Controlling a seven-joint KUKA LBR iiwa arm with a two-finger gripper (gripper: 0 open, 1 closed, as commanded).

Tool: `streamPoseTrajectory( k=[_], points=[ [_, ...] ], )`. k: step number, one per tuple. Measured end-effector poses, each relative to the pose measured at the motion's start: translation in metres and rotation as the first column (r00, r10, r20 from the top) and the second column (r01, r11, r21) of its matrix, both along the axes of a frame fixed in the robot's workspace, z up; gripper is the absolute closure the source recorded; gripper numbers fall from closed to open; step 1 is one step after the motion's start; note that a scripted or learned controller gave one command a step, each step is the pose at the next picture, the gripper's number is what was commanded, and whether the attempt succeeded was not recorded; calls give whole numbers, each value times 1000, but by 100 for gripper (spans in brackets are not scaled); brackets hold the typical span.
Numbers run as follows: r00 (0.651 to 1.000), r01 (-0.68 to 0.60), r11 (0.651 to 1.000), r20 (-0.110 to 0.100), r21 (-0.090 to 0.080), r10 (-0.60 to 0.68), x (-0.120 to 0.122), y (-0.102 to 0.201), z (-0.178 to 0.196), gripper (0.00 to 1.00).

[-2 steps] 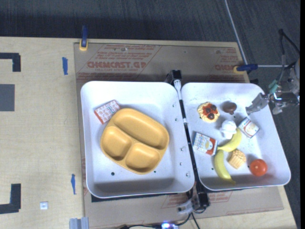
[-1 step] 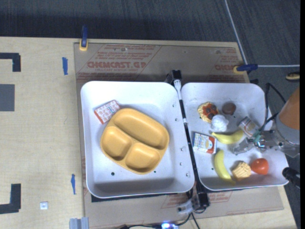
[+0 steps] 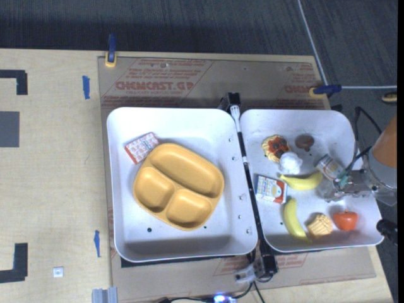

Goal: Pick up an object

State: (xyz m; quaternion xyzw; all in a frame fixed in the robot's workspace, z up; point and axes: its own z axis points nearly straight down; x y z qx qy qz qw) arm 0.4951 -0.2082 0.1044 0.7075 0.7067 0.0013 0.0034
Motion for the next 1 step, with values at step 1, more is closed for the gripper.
streamPoseTrajectory(
  k=[1],
  points=[
    [1000,-3,1000,-3,2,3,26,60,37,100]
  ],
)
